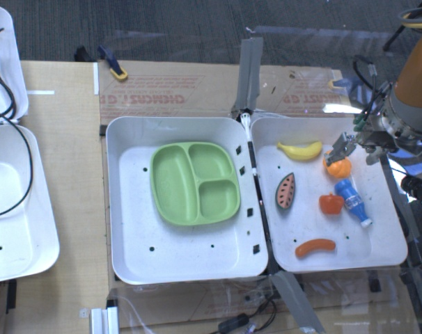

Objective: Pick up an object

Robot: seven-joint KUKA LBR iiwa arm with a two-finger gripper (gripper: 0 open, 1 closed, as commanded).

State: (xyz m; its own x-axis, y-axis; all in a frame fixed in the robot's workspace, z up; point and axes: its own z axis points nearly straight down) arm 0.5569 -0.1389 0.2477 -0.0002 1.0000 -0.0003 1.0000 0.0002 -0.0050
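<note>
Orange fruit (338, 167) lies directly under the tool (345, 147), whose grip state is unclear.

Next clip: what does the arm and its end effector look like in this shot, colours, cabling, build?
The arm enters at the right edge with an orange section above a grey wrist. Dark cables loop beside it near the wrist. The end effector is a small metallic grey and black assembly with thin fingers, too small and cluttered to show further markings.
</note>
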